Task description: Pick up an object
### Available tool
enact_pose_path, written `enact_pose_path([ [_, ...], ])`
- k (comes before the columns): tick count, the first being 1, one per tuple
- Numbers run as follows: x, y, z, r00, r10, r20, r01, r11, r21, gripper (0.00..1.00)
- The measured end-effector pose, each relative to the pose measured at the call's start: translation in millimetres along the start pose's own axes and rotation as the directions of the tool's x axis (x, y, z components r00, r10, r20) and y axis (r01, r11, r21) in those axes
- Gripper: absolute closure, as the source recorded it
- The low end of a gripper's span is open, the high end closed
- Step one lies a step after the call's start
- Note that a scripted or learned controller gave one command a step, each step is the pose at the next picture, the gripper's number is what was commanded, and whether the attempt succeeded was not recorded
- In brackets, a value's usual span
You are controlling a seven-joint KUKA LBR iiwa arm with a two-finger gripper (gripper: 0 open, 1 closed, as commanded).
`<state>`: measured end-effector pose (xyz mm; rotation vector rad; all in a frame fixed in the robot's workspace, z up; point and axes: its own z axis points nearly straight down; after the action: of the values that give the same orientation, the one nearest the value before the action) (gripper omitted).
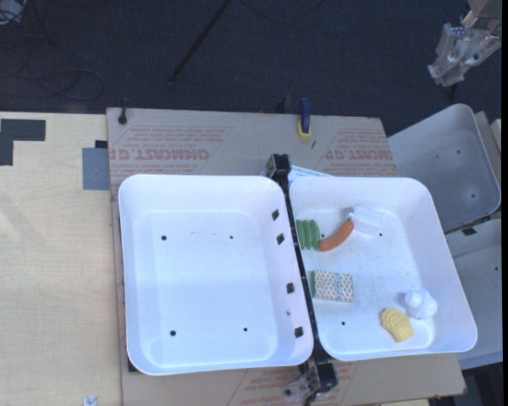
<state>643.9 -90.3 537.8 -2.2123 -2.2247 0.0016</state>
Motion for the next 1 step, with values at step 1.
enact_pose_path([
  [1, 75.8, -10.1, 0.8, 1.000, -0.003, 0.000, 0.003, 1.000, 0.002, 1.00],
])
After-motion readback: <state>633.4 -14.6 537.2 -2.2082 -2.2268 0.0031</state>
